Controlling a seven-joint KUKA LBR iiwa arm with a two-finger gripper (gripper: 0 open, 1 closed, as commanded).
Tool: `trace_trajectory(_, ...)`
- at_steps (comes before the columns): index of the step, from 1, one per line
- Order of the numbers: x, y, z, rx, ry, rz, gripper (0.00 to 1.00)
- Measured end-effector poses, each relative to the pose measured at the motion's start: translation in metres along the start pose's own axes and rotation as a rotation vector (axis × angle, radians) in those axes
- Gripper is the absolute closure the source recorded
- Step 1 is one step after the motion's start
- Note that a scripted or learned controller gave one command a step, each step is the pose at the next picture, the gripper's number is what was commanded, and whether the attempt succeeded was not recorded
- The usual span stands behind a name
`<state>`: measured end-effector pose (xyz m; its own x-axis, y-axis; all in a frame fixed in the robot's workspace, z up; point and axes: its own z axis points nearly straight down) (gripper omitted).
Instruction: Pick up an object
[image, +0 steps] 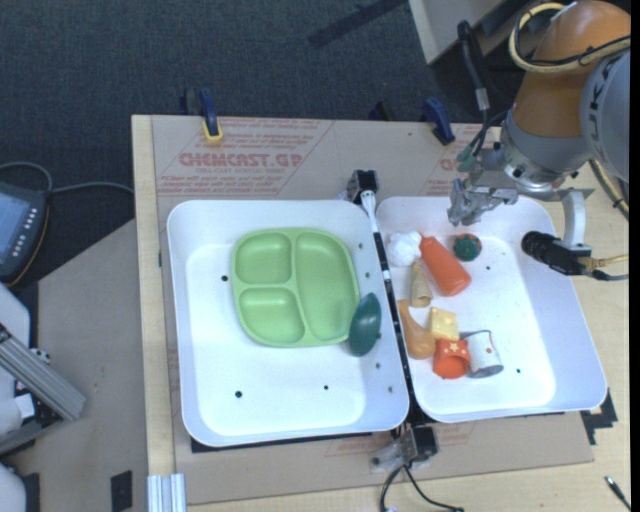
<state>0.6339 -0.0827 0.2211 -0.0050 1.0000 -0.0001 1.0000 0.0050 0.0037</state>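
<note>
The orange bottle-shaped toy (443, 266) lies in the right bin (545, 375), toward its 11 o'clock corner, long axis running from 11 to 5 o'clock with the narrower end pointing to 11. Just beside it at 2 o'clock sits a small dark green ball (466, 246). The hand (468, 210) hangs at 12 o'clock of that ball, over the bin's far rim; whether it is spread or closed cannot be told, and nothing shows between its tips. A white crumpled piece (404, 247) lies at 9 o'clock of the bottle. The left bin (200, 380) on the worktop (160, 160) holds a green divided plate (295, 287), with a dark green oval object (364, 326) touching its 4 o'clock edge.
</note>
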Motion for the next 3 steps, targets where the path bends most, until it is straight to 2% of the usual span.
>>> trace_trajectory(1,0.019,0.021,-0.006,-0.001,0.0,0.001,1.0)
trace_trajectory(2,0.024,0.02,0.006,0.006,0.0,0.004,1.0)
trace_trajectory(3,0.033,0.021,0.004,0.004,-0.001,0.004,1.0)
